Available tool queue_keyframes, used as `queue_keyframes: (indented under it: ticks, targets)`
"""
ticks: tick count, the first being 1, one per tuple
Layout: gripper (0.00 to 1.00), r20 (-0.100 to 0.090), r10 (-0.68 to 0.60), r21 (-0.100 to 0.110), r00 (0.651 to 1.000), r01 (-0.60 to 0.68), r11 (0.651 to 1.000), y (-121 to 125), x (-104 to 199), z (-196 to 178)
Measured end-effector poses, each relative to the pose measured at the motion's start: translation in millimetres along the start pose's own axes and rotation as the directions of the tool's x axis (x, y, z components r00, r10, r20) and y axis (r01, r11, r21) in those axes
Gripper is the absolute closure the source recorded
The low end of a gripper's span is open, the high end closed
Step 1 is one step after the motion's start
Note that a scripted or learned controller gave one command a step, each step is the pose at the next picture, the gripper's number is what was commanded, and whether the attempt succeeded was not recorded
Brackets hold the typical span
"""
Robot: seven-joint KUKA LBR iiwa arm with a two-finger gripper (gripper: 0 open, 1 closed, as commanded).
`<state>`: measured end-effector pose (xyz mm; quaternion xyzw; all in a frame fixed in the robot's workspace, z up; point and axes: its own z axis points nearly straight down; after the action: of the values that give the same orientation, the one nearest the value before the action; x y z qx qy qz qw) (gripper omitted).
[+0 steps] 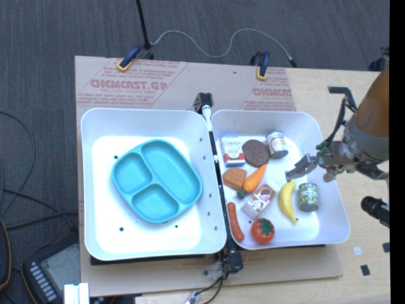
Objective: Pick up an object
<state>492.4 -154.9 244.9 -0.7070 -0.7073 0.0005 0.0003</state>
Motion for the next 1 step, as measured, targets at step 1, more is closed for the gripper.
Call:
queue_keyframes:
  ticks: [1]
  targets:
    - [0.00, 0.001, 0.001, -0.014, 1.000, -0.001, 1.000, 29.2, 13.3, 125.2]
